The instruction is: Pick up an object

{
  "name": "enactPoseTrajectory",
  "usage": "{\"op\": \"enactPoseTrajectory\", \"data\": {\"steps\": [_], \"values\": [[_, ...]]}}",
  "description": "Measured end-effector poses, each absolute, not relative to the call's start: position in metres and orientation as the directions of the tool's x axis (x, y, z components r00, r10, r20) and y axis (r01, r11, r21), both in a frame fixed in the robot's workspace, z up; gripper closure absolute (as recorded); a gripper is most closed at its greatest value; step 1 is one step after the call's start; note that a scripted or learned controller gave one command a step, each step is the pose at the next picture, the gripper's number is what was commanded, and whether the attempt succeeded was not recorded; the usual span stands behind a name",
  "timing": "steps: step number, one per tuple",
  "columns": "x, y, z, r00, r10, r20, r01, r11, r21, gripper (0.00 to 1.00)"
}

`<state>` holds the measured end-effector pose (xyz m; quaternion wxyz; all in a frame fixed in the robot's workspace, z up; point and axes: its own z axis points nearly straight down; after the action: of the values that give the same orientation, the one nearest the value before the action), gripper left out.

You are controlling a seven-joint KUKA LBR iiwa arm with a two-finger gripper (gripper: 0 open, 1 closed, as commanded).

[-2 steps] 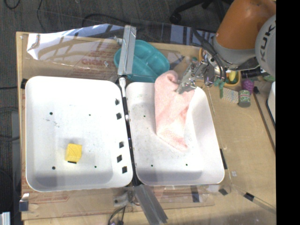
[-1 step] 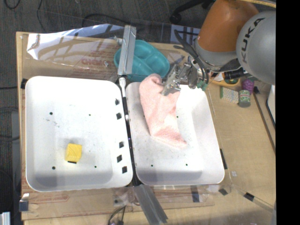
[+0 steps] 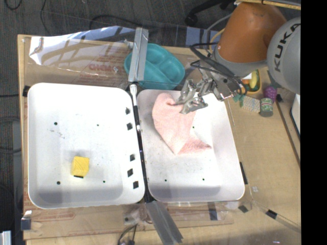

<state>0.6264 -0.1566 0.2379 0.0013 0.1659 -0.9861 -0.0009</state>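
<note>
A pink cloth (image 3: pixel 176 124) lies spread in the right bin (image 3: pixel 225 182), reaching from its back edge toward the middle. My gripper (image 3: pixel 191 103) is down at the cloth's back right corner, and its metal fingers touch the fabric there. A small yellow block (image 3: pixel 80 166) rests in the left bin (image 3: pixel 51 101), near the front.
A teal dish (image 3: pixel 156 68) stands behind the bins next to a clear plastic sheet (image 3: pixel 76 50). Small items, among them a purple one (image 3: pixel 270 92) and a little jar (image 3: pixel 265 106), sit on the bench at the right. A metal divider (image 3: pixel 137 137) separates the bins.
</note>
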Motion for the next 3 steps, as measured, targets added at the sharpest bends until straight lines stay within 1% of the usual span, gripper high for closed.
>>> {"op": "enactPoseTrajectory", "data": {"steps": [1, 2, 3], "values": [[0.658, -0.17, 0.262, -0.638, -0.77, -0.002, -0.77, 0.638, -0.001, 1.0], [0.658, -0.208, 0.259, -0.659, -0.752, -0.003, -0.752, 0.659, -0.002, 1.0], [0.654, -0.21, 0.325, -0.75, -0.661, -0.002, -0.661, 0.75, -0.002, 1.0]]}}
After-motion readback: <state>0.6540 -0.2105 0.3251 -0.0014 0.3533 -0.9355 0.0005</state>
